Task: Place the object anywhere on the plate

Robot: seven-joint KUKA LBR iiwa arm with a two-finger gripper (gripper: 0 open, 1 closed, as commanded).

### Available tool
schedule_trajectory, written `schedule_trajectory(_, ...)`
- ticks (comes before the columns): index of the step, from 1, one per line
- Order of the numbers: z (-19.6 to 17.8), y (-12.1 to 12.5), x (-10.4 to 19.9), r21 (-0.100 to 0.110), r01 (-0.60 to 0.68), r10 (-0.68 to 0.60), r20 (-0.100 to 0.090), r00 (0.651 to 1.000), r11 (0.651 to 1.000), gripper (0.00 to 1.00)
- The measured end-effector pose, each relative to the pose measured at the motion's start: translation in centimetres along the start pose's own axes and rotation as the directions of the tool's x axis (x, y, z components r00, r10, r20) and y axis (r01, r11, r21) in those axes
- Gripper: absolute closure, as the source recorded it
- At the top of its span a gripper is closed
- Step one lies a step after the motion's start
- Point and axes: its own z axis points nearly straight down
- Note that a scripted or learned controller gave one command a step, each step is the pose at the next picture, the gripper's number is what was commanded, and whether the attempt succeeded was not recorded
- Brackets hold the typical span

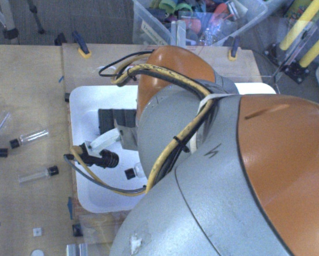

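The big grey-and-orange arm (218, 159) leans over the left shallow white bin (92, 196), its dark gripper (113, 120) down inside. Open or closed? I can't tell. A small black block (130, 173), probably the object, lies loose on the bin floor nearby, so placing looks undone. Far back, a clear plastic tote (148, 20) brims with colourful toys.

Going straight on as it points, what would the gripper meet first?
Likely the floor of the white bin: the gripper points down into it, the small black piece lying aside. Depth is unclear.
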Motion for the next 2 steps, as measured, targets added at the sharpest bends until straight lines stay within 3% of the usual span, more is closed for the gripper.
schedule_trajectory(1,-7.1,1.5,7.4,-0.001,0.015,-0.015,-0.003,1.0,1.0,1.0)
schedule_trajectory(2,3.5,0.1,1.3,0.001,0.001,-0.001,0.004,1.0,1.0,1.0)
